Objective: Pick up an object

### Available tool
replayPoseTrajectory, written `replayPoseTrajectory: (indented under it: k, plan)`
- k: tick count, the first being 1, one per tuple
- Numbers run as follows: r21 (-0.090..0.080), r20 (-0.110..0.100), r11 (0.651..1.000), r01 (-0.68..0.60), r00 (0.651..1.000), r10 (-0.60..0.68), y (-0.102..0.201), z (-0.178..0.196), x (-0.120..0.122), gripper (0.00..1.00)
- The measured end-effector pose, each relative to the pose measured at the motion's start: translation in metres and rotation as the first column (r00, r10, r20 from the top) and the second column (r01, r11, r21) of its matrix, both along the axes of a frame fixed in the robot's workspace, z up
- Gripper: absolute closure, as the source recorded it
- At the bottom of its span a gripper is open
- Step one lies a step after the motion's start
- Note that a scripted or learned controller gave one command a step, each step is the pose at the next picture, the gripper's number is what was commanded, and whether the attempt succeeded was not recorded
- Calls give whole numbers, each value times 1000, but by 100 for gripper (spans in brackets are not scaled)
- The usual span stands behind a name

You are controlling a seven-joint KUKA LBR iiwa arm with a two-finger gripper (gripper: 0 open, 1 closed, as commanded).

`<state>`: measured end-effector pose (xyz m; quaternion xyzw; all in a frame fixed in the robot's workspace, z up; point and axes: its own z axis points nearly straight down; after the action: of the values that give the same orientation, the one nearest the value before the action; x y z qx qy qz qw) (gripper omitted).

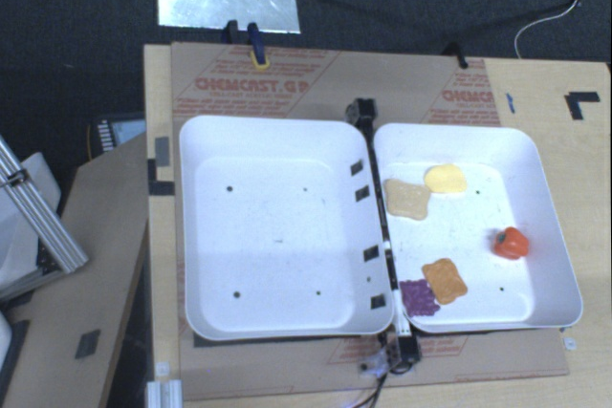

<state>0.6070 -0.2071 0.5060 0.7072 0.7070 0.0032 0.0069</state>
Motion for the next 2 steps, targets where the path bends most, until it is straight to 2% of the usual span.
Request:
replayPoseTrajectory:
  k: [1,2]
  plan:
    - [8,-6,1000,-17,1000,17,123,33,-23,100]
    - [8,-11,1000,-14,1000,14,212,29,-31,100]
